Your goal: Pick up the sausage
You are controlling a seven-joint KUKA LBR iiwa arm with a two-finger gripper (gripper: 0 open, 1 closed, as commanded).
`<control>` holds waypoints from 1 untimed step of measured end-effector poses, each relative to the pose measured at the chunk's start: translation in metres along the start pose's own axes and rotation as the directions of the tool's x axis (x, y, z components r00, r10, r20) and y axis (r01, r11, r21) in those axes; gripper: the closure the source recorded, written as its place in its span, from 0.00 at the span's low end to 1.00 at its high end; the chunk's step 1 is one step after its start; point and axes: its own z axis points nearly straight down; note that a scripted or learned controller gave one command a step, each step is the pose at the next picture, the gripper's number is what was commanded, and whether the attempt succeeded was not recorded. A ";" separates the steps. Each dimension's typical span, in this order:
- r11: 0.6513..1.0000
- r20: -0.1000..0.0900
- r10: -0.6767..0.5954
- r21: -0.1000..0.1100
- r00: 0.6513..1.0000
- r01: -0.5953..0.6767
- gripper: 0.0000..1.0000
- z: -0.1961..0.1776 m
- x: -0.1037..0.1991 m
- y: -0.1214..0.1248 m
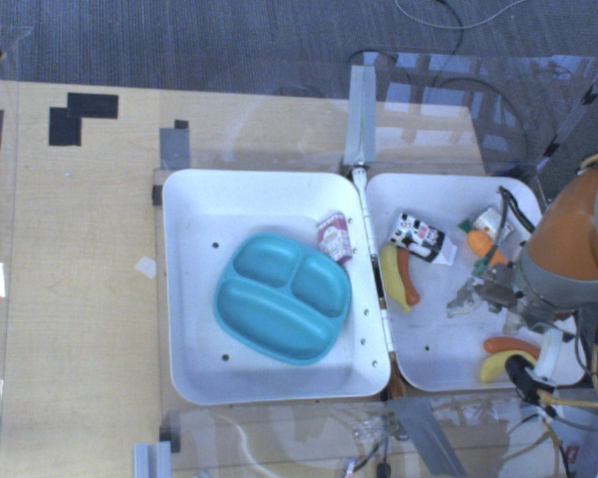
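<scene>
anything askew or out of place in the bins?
Mostly fine. One oddity: the small red-and-white packet in the left bin leans against the dividing wall by the blue tray rather than lying flat.

We see 2 bins side by side: in the left bin [184, 267] a divided plate [282, 297] lies at the middle, with a small packet [335, 238] just behind its right corner. In the right bin [429, 361], a sausage [409, 278] rests against a banana [394, 279] near the left wall, a printed carton [420, 237] behind them, and the gripper [470, 299] to their right.
</scene>
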 end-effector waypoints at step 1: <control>0.999 0.001 0.039 -0.003 0.999 -0.039 0.00 -0.161 -0.003 0.065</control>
